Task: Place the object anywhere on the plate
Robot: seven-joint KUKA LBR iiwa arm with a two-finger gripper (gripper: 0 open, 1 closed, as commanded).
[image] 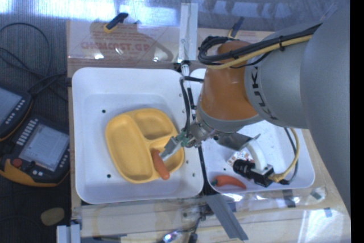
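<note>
With the small orange carrot-shaped object (160,167) lying just beyond the tip of the gripper (169,151), near the rim of the yellow divided plastic plate (128,139), and the gripper's hold impossible to tell, a lift could drag it off into the white bin (91,94).

Left bin (79,122) & right bin (278,142) sit side by side. A red-orange veg piece (230,181) lies in right bin, near its front wall. Control pendant (34,151) rests left of bench.
</note>
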